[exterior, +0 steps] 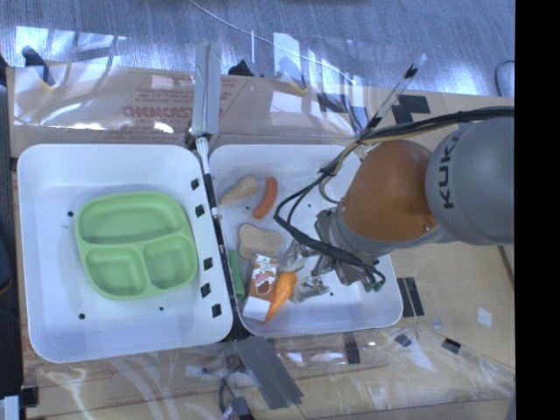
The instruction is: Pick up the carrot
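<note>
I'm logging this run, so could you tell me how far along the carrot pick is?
Done: the gripper has reached the carrot in the right bin. In hand: it sits right beside the carrot's upper end; whether it grips is unclear. Left: a lift, since the carrot lies against the small carton.

Two white bins sit side by side, the left bin (pixel 35 234) and the right bin (pixel 385 309). In the left lies one green divided plate (pixel 136 243). In the right: one carrot (pixel 279 294), one sausage (pixel 265 198), two bread pieces (pixel 240 190) (pixel 260 238), one small carton (pixel 262 283).
</note>
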Controlling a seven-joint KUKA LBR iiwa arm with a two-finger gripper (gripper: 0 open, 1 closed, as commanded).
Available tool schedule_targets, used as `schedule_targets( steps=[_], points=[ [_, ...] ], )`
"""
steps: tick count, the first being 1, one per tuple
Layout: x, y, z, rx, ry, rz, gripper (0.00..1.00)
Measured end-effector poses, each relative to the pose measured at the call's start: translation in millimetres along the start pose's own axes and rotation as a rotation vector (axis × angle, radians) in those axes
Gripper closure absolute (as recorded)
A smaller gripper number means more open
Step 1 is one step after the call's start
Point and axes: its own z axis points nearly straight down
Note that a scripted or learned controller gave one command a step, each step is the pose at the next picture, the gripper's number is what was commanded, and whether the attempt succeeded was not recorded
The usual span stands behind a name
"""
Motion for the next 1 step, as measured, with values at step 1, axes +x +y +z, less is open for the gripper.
schedule_targets(
  steps=[1],
  points=[
    [-36.5,45.0,-128.4,0.004,-0.011,0.037,1.0]
  ],
)
